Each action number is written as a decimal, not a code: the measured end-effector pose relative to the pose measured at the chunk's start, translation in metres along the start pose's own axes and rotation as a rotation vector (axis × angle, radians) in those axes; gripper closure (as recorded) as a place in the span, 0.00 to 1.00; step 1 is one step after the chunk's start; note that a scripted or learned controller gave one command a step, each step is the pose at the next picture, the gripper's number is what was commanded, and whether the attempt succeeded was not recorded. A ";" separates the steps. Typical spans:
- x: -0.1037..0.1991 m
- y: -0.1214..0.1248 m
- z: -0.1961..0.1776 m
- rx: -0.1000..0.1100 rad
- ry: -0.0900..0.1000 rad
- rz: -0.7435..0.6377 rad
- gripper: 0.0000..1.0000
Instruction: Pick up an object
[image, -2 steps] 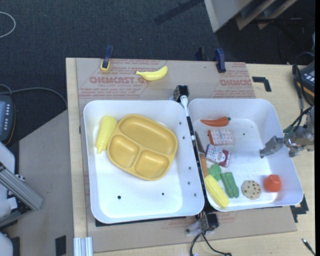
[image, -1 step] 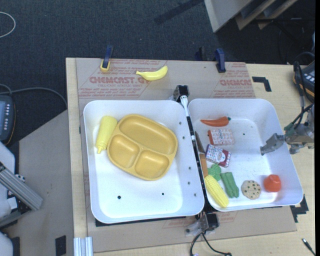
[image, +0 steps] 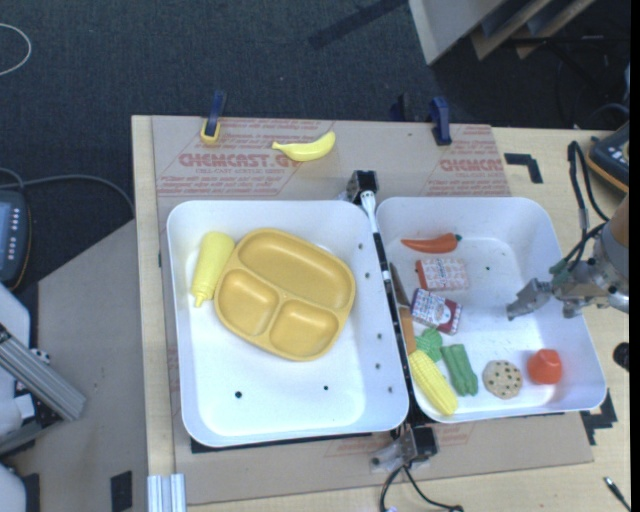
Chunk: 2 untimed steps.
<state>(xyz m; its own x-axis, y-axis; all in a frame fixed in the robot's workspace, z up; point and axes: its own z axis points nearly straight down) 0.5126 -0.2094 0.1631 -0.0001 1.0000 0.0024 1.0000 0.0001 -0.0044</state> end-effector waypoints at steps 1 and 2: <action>0.006 -0.003 0.063 0.003 0.001 0.000 0.00; 0.007 -0.004 0.079 -0.001 0.000 0.000 0.00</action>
<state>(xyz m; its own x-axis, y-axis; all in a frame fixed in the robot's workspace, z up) 0.5087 -0.2021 0.0837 -0.0003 1.0000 0.0020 1.0000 0.0003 -0.0035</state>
